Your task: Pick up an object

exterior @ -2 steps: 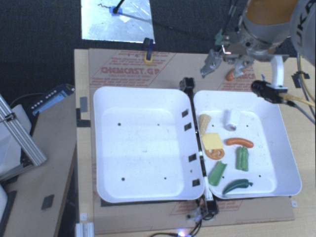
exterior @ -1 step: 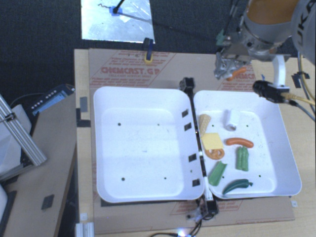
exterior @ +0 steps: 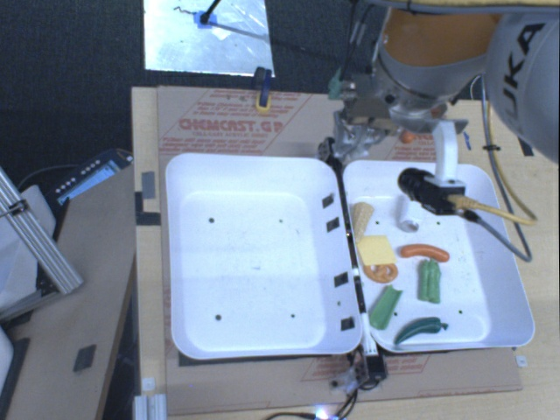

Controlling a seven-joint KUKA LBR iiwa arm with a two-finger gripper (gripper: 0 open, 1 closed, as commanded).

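Two bins (exterior: 254, 169): shallow, white, side by side across the middle of the frame; the left one is bare, the right one holds all the small items.
Arm (exterior: 455, 24): grey with an orange band, upper right of the frame, hanging over the far edge of the right bin.
Gripper (exterior: 359, 138): below the wrist, at the upper left corner of the right bin, near the divide between the bins. Cannot tell how far it is open; nothing visibly in its hold.
Cheese slice (exterior: 376, 250): yellow, flat, lying left of centre in the right bin. Judged light, thin and floppy; hard to get under, best nipped at an edge.
Green pod (exterior: 385, 307): lower left of the right bin, lying at a slant. Probably light, stiff enough to pinch across the middle.
Dark green pepper (exterior: 420, 328): bottom of the right bin, curved. Likely smooth, may slip; take it across the thick part.
Sausage (exterior: 425, 253): orange-red, right of the cheese slice. Rounded, may roll; close on it across its short axis.
Green bundle (exterior: 429, 281): just below the sausage, upright in frame.
Cone (exterior: 362, 214): tan, nearest the gripper, above the cheese slice. Judged light, rigid; likeliest first target, gripped across the wide end.
Orange slice (exterior: 381, 273): touching the lower edge of the cheese slice; flat, awkward.
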